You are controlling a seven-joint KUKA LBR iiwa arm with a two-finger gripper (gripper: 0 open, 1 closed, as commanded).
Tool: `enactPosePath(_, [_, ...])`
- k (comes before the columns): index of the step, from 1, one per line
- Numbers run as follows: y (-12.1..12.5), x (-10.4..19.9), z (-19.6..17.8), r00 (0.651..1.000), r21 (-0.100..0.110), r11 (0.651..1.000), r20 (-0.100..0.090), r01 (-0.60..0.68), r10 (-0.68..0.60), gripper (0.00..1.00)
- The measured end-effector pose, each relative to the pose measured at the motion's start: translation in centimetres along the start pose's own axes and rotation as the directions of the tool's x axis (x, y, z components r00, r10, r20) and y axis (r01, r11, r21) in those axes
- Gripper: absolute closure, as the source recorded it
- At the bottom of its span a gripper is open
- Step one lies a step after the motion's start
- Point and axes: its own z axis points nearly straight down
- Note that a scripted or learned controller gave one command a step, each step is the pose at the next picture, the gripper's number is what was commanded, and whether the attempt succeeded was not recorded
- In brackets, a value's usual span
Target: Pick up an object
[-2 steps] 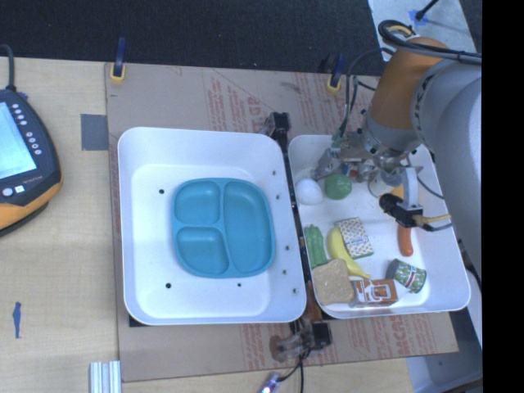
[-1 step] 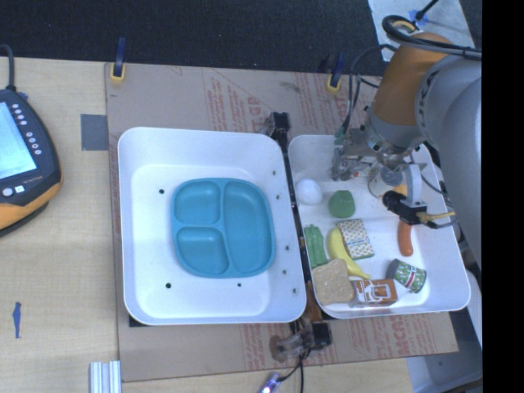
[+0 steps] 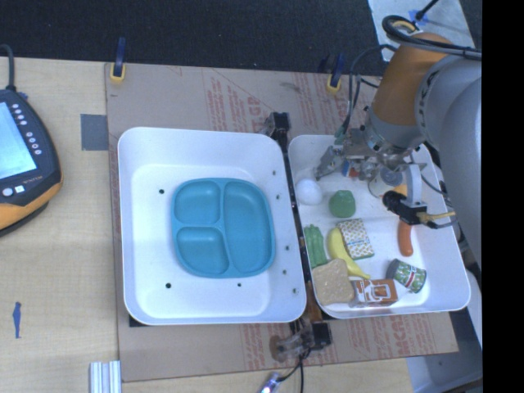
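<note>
My end effector [image 3: 360,164] hangs over the far part of the right shallow white bin [image 3: 446,297], close to its far rim. I cannot tell how its grip is set; nothing shows clamped in it.

Objects in that bin, all nearer the camera than the end effector:
- white ball [image 3: 309,191], by the left wall, just left and below.
- green rounded block [image 3: 342,202], just below.
- orange carrot-shaped piece [image 3: 405,237], toward the right wall.
- yellow banana [image 3: 341,249], green pod [image 3: 314,246], patterned square packet [image 3: 356,237], tan bread slice [image 3: 332,282], green can [image 3: 408,275]: crowded at the near half.

Open floor shows between the block and the carrot piece. The left white bin [image 3: 135,219] holds a blue sectioned plate [image 3: 223,226]. Both bins sit on the table [image 3: 57,285].
</note>
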Motion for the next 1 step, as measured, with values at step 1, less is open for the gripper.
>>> enactPosePath(1, [-7.55, -1.22, 1.10, 1.000, 0.001, 1.000, 0.002, -0.002, 0.002, 0.00])
